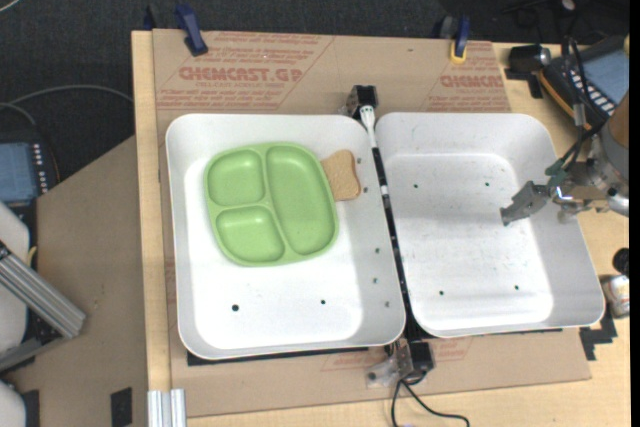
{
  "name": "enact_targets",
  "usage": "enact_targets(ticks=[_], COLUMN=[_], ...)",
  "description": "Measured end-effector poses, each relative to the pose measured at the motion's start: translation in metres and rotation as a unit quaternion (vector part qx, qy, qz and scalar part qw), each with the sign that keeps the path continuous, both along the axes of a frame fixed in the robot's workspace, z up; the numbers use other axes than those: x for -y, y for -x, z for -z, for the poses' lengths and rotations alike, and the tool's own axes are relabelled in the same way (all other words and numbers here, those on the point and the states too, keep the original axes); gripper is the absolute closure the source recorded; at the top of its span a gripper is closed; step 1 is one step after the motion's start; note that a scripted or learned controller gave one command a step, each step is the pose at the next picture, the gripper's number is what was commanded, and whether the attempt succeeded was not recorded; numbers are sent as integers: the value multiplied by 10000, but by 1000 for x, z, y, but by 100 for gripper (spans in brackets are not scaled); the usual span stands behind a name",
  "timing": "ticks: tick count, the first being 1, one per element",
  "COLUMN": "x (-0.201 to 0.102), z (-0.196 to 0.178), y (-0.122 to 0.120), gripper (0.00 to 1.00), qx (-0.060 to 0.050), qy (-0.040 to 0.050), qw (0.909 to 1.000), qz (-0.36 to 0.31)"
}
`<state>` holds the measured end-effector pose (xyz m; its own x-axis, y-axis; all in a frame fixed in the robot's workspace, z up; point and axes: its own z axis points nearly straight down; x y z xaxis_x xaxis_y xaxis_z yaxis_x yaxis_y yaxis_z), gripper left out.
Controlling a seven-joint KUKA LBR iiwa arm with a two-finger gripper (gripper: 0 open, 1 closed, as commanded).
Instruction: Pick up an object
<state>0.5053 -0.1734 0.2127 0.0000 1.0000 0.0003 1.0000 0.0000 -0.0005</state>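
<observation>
- Gripper [522, 205] hangs over the right bin [450, 310] near its right wall; whether it is released or clenched cannot be told, and nothing shows between its tips.
- Green divided plate [270, 203] lies in the left bin [280, 315].
- Tan sponge-like piece [343, 174] touches the plate's right rim, partly tucked under it.

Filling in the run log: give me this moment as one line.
gripper: over right bin, holding nothing | green plate: left bin | tan sponge: beside plate's right edge | pick: not yet done
</observation>
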Motion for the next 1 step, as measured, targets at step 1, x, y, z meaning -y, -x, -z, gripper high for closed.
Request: enact_targets(ticks=[1], x=[0], z=[-323], y=[-51], gripper=[0], qx=[112], qy=[41], qw=[9999], qz=[-14])
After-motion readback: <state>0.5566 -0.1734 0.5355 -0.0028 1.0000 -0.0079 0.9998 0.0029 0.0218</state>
